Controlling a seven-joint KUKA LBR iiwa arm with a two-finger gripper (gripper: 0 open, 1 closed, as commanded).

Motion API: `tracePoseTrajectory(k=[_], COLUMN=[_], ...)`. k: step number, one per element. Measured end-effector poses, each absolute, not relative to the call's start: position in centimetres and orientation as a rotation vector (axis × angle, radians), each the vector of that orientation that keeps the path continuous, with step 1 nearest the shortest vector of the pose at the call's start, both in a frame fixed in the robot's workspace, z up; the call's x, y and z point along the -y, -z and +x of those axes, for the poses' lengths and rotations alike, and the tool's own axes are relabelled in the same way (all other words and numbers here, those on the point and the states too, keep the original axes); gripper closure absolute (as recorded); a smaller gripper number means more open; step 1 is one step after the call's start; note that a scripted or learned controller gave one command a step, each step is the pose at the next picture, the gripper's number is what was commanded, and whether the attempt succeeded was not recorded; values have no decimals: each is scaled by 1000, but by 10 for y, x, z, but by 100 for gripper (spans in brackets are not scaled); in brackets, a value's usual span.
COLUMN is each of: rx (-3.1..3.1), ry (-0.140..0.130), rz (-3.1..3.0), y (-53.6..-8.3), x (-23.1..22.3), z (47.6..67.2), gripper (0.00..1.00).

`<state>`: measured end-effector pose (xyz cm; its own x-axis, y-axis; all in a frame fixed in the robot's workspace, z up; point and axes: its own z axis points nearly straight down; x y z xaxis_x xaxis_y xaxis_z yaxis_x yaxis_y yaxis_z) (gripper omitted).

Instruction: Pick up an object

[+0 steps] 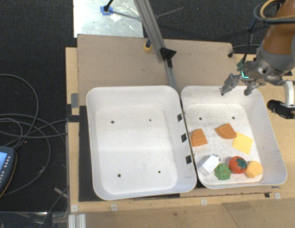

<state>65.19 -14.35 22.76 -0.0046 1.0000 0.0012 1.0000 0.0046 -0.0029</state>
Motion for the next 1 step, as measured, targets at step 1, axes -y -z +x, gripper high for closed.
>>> tracePoseTrajectory(k=[1], rx=[2229], ry=[0], rz=[-2215], y=[-230], x=[144], z=[653], gripper=[0])
